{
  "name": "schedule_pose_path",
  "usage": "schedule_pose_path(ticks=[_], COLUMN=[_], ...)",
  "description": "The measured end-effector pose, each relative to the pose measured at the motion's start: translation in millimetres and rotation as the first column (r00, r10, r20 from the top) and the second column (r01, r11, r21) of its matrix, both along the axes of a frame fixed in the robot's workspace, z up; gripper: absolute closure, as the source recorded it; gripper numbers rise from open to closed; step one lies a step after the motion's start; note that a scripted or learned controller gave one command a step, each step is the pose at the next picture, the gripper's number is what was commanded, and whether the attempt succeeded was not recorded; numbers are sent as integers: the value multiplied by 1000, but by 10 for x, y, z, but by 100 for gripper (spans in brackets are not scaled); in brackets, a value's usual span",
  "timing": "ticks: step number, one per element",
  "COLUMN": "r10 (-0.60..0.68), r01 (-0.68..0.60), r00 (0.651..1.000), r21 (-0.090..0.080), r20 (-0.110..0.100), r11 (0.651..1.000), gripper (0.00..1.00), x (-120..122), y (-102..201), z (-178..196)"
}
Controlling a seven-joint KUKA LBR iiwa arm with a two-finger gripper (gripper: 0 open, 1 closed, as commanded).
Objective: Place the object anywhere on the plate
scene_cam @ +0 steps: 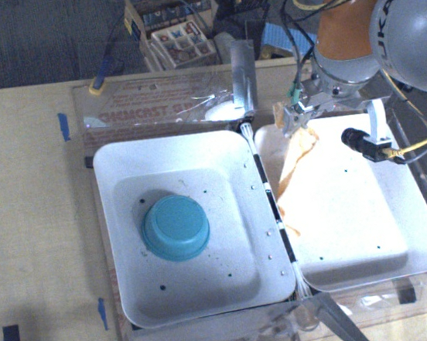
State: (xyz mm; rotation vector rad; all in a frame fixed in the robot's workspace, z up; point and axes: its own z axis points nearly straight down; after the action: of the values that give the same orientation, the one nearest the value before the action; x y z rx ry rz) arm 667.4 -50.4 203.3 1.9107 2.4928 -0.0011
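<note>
A blue round plate (176, 226) lies in the middle of the left bin (112, 171). A limp orange-tan cloth-like object (295, 164) is in the right bin (381, 261), by its left wall. It stretches from the bin floor near the divider up to my gripper (298, 122). The gripper hangs over the right bin's far left corner and is shut on the object's top end. The object's lower end (288, 226) still trails on the bin floor. The plate is well to the left of and nearer than the gripper.
A raised divider (270, 197) separates the two bins. A black cable plug (360, 143) hangs off the wrist over the right bin. Boxes and clutter (175, 30) sit beyond the bench's far edge.
</note>
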Motion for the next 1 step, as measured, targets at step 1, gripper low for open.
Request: schedule_pose_path(ticks=[1], r10=[1], r01=[-1], r00=[1000], r21=[0], r20=[3], r11=[1000], gripper=[100], x=[13], y=[-1], z=[209])
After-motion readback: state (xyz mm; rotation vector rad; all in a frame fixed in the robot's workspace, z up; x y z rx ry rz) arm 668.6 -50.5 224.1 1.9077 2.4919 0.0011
